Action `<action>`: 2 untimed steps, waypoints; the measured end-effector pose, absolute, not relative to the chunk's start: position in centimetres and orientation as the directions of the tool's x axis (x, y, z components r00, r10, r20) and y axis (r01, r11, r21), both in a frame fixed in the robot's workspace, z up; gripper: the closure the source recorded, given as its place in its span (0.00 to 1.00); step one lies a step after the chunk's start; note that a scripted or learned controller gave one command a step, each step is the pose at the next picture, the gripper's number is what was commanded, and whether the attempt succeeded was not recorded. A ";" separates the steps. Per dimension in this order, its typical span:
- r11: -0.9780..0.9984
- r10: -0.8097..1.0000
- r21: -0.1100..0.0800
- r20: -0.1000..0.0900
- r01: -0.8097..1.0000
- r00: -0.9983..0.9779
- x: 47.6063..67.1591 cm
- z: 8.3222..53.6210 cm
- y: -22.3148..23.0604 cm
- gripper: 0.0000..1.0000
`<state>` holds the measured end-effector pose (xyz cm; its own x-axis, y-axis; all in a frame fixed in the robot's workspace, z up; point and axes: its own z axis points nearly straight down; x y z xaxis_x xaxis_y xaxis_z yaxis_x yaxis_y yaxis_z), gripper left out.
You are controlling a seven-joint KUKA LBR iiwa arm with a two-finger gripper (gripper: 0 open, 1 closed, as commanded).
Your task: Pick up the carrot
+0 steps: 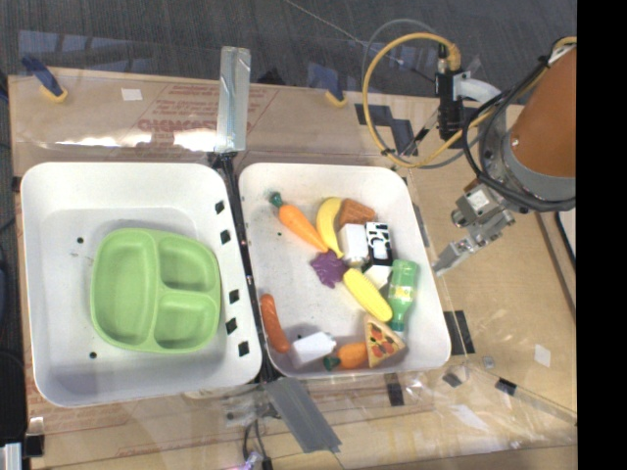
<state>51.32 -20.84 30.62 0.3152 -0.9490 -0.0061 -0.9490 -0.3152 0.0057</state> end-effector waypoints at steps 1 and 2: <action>-0.604 -0.797 -0.002 0.001 -0.797 0.604 52.6 40.4 -20.1 1.00; -0.855 -0.519 -0.002 -0.007 -0.519 0.855 49.8 30.4 -18.9 1.00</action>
